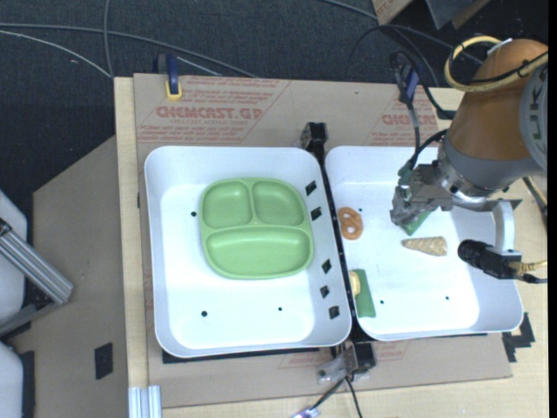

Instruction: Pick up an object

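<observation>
My gripper [407,217] is low over the right bin [487,316], near its upper middle. A small green object [419,225] peeks out right under it, mostly hidden by the gripper. Just below lies a beige cone-shaped piece [426,246] on its side. A brown pretzel [350,223] rests to the left of the gripper, near the divider between the bins. A green rectangular block [362,293] with a yellow end lies at the bin's lower left.
The left bin [174,312] holds a light green divided plate [256,227] in its middle. Black clips line the edge between the two bins [324,233]. The grey and orange arm [496,120] covers the right bin's upper right corner.
</observation>
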{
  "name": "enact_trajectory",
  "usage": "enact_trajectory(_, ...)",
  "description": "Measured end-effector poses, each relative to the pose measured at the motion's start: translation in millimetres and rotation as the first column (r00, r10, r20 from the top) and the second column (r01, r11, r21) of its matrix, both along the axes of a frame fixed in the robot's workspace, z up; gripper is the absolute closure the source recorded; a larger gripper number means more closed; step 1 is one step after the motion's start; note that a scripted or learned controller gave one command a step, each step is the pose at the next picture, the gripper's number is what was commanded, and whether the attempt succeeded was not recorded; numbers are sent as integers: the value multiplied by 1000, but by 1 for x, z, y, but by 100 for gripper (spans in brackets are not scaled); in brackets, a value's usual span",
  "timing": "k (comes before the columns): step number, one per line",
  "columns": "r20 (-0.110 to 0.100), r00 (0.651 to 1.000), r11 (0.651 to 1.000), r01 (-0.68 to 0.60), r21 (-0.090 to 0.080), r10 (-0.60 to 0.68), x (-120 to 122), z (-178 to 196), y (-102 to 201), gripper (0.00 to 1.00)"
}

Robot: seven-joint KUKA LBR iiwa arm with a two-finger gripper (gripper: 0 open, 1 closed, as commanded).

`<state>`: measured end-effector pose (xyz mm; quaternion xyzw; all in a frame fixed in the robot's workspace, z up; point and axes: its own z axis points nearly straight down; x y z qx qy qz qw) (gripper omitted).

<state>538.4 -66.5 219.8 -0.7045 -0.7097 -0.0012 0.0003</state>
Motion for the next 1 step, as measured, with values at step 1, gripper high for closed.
enact_trajectory(1,-1,1000,1000,0,1,0,7,-1,63,100)
